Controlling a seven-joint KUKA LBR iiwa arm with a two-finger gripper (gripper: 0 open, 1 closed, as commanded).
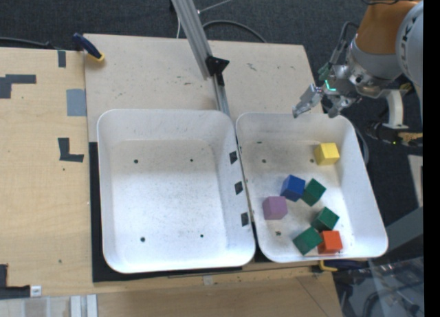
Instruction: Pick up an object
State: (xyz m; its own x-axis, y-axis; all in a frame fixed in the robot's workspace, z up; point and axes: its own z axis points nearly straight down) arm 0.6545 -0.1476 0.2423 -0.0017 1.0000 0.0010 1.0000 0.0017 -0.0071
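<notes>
Counter (151, 68): pale board surface carrying two shallow white bins side by side.

Left bin (110, 130): white, speckled floor with four dark dots.

Right bin (357, 171): white, holds seven small blocks, all lying loose on the floor.
- Yellow block (327, 152): near the right wall, toward the far end, apart from the others.
- Blue block (292, 187): mid-bin, touching or just beside a green block (314, 191) on its right.
- Purple block (275, 207): just below the blue one, toward the left wall.
- Second green block (327, 218): near the right wall, just above the orange block (331, 241).
- Third green block (307, 240): at the near end, just beside the orange one on its left.

Arm: grey with orange band, entering from the upper right.

End effector (306, 104): poised over the far right corner of the right bin, above its rim, well apart from every block. Nothing sits between its fingers; whether they are spread or pressed together cannot be told at this size.

Metal rail (192, 23): slanting from the top edge down to the gap between the bins.
</notes>
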